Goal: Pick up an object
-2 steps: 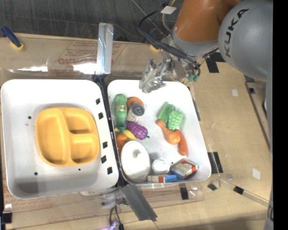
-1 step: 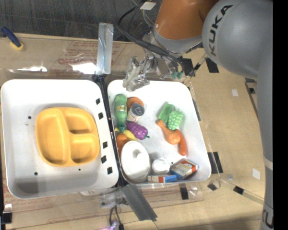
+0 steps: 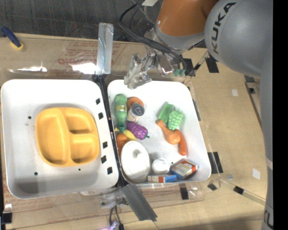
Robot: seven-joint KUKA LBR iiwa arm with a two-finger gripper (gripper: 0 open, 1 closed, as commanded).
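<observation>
Several toys crowd the right bin (image 3: 194, 109), and any of them could serve as the pick; we take them from largest to smallest.

1. We judge the white cup (image 3: 135, 160), lying near the bin's front edge just right of the divider, to be light, rigid and smooth. Its round wall looks slippery, so we would pinch across the rim.
2. We see the orange carrot (image 3: 176, 137) lying at a slant in the middle right of the bin, long and tapered. It is probably hard plastic; a grip across its thick middle seems safest.
3. We find the green bottle (image 3: 120, 108) lying along the divider, slim and glossy, likely to roll; we would close across its body.
4. We make out the green bumpy vegetable (image 3: 175, 119) touching the carrot's upper end. Its texture should give good purchase.
5. We note the purple eggplant (image 3: 138, 131) wedged among its neighbours, small and smooth; access looks cramped.
6. We see the small carton (image 3: 184, 168) at the front right corner, flat-sided and probably crushable.

The gripper (image 3: 137, 75) hangs over the bin's back rim, touching no toy; we cannot tell how its claw is set.
</observation>
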